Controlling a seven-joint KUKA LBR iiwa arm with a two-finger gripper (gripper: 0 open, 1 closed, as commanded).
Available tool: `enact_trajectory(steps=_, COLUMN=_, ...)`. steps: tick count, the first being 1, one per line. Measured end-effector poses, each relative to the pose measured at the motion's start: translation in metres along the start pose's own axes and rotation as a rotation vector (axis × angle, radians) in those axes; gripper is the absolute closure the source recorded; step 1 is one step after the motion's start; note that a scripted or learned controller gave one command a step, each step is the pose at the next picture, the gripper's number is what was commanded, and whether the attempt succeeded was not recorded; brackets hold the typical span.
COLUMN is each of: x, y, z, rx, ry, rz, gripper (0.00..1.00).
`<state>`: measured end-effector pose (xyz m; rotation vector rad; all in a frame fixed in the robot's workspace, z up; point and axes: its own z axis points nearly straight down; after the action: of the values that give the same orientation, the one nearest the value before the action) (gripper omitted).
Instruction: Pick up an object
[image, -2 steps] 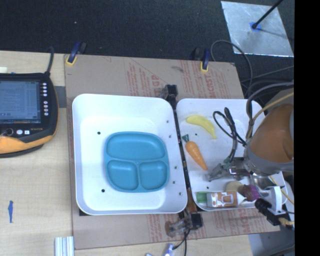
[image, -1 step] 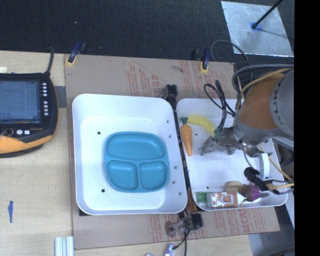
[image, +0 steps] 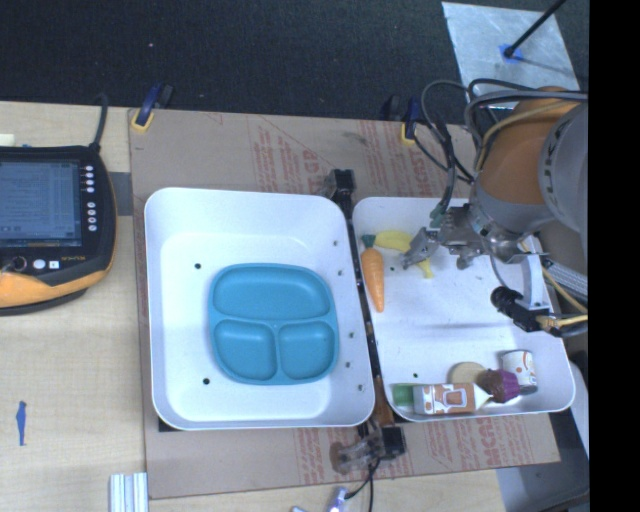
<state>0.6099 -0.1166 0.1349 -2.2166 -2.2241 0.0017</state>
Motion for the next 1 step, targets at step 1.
enact_trajectory(steps=1, x=0.0136, y=0.0456, z=0.0435, rx=0.001, ry=0.0, rz=0.0, gripper=0.0)
